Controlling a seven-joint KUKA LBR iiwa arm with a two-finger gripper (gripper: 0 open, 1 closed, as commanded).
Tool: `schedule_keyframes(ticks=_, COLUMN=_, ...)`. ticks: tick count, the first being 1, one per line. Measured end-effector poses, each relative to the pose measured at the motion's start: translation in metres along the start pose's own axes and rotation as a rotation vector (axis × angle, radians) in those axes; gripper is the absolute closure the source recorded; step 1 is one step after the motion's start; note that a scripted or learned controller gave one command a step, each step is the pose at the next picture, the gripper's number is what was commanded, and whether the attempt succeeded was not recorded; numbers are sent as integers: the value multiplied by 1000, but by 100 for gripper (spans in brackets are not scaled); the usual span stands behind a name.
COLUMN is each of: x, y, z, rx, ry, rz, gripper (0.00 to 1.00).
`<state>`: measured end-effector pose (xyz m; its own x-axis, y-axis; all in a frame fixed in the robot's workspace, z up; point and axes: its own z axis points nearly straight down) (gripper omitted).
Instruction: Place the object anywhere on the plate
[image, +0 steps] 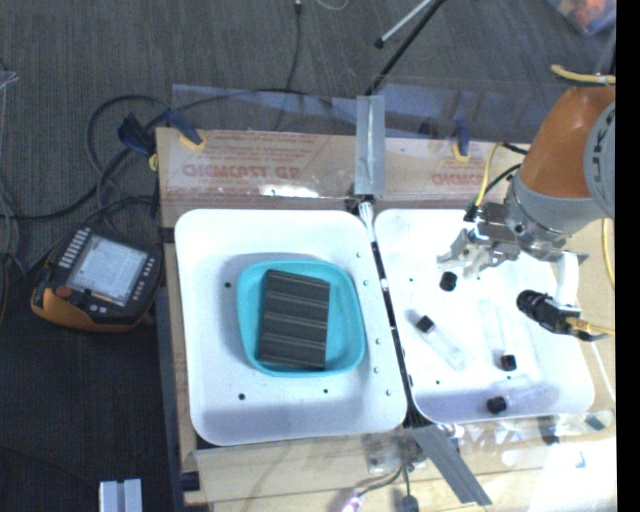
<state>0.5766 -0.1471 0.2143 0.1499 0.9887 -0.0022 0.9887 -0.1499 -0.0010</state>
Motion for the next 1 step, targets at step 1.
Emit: schedule_keyframes(ticks=1, x=0, y=0, z=0, rx=0, ry=0, rz=0, gripper=0)
